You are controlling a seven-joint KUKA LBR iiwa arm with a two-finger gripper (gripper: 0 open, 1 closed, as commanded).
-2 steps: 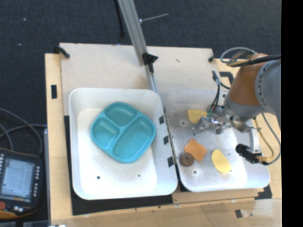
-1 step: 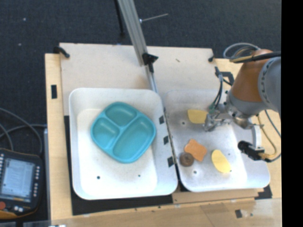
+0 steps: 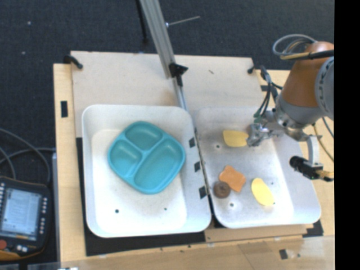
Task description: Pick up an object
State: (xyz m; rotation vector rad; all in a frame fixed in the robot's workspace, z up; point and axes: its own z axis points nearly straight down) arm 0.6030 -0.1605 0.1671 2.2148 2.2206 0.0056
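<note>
We saw the two-finger gripper (image 3: 256, 135), grip state unclear, just at three o'clock of the flat pale-yellow wedge (image 3: 234, 138), its long axis nine-to-three.

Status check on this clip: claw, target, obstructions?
Claw low in right bin, beside yellow piece; grip unclear. Orange block, brown disc, yellow oval lie apart. Nothing blocking.

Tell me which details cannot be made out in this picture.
- Gripper: too small and blurred in the camera view to tell its state, or whether it touches the yellow piece.
- Brown round object: too small to identify.
- Arm: cut off by the right edge.
</note>
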